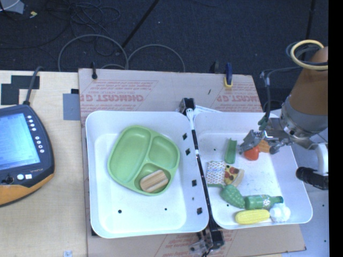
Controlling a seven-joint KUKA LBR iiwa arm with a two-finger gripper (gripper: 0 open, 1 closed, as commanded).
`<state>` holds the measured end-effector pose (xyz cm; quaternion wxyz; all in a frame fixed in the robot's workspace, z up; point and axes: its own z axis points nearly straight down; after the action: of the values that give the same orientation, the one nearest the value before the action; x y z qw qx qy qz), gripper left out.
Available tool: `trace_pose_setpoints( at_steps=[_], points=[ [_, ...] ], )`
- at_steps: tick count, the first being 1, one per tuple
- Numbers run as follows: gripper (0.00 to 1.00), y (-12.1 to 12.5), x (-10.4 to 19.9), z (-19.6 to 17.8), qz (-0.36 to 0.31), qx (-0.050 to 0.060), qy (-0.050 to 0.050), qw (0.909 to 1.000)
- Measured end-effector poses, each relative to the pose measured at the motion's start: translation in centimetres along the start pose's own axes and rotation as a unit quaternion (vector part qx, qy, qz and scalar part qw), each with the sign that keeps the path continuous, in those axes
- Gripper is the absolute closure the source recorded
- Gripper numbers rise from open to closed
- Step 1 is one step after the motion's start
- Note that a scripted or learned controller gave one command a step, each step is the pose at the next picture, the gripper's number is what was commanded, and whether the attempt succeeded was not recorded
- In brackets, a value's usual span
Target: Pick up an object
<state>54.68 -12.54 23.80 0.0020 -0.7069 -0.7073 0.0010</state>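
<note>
Two white bins sit side by side on the tabletop (53, 213). Nearest in the right bin (300, 210) lie a yellow corn (252, 216), a green bottle (262, 201) and a green pickle-like toy (232, 196). Farther back are a pizza slice (232, 174) and a green stick (231, 150). The gripper (258, 142) is just above a red-orange object (251, 153), touching or very close; whether it pinches this is not possible to tell. The left bin (102, 208) holds a green plate (126, 149) with a bread piece (154, 181).

green plate (140, 153) left bin (102, 208), toys right bin (300, 210)
</note>
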Motion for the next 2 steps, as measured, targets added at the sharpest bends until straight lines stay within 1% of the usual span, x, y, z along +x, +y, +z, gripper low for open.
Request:
trace_pose_setpoints(
  at_steps=[1,2],
  points=[
    [0.00,-2.11,0.99,13.51,0.000,-0.004,-0.001,1.0000],
    [1.00,-2.22,0.86,12.69,0.005,-0.002,0.001,1.0000]
  ],
)
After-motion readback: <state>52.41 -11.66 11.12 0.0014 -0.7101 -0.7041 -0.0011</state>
